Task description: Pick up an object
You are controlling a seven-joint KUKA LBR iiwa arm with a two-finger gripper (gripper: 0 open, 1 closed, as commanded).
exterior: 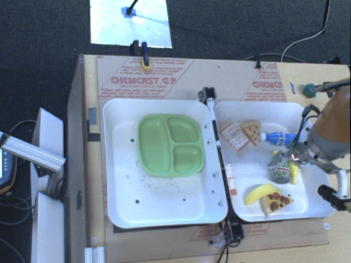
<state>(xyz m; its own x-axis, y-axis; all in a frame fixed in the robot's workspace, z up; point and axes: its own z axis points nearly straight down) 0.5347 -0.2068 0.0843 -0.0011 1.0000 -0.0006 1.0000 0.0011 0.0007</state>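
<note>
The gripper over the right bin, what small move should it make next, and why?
Probably a short straight descent. The gripper hovers in the right bin just above a small round greenish object, with a banana and pizza slice lying apart nearer the front. That round object seems the closest target; the grip itself is unclear.

Even, fairly bright overhead light falls on the scene, with a cool, slightly washed-out cast. The two white bins (126,147) come close to overexposure, and the pale sheet (130,15) on the dark floor, far up and left of the jaws, glares hardest. Shadows are soft and short; a faint one lies under the green divided plate (170,145). The whole picture is low in resolution and mildly soft, so small items near the jaws blur together. The counter (181,75) printing stays legible.
</note>
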